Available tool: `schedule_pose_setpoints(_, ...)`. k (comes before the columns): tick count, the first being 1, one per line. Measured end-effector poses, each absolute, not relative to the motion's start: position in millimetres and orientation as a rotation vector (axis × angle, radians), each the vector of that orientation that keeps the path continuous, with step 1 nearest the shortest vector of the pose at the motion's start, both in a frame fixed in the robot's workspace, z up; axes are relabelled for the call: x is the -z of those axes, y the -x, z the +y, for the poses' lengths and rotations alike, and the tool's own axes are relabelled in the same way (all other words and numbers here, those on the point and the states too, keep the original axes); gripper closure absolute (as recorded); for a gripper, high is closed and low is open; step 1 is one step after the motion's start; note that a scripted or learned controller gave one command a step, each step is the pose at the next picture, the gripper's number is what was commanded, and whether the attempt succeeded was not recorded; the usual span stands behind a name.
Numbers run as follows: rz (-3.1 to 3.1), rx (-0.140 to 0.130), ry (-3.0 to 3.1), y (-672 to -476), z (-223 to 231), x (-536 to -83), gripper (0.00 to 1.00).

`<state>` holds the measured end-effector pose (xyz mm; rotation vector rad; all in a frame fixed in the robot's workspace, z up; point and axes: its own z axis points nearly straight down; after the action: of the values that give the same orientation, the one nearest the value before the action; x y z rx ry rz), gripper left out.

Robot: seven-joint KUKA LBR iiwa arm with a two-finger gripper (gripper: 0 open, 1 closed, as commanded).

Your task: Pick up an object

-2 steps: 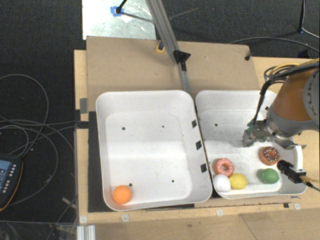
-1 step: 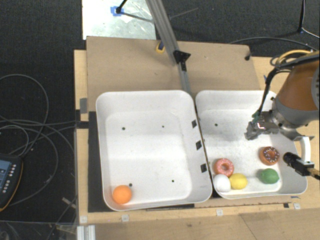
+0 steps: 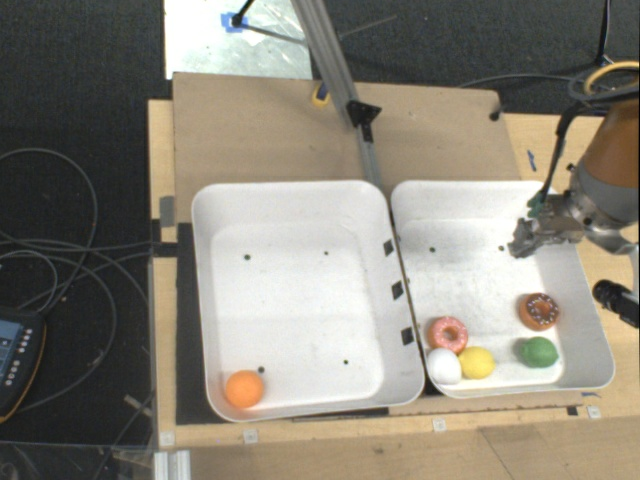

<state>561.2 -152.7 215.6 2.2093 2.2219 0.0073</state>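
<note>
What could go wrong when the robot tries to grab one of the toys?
The pink donut, white ball and lemon sit bunched together by the right bin's wall, so the gripper might bump one while going for another. The round toys could also roll away if nudged. The gripper hangs above bare floor, apart from every toy, so closing there would likely catch nothing.

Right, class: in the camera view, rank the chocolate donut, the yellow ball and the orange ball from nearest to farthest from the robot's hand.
Measured from the hand:
1. Chocolate donut, right bin, just below it.
2. Yellow ball, right bin's front edge.
3. Orange ball, left bin's front-left corner.
</note>
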Motion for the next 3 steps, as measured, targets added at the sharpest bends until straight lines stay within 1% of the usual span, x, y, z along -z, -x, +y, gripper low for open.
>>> schedule_pose_setpoints(1,2.223,-0.007,-2.209,-557.9,-145.3,-274.7,1.0)
schedule_pose_setpoints(2,2.234,-0.005,-2.208,-559.5,-84.7,-262.0,1.0)
schedule_pose_setpoints(3,2.233,-0.005,-2.21,-567.5,-36.2,-265.2,1.0)
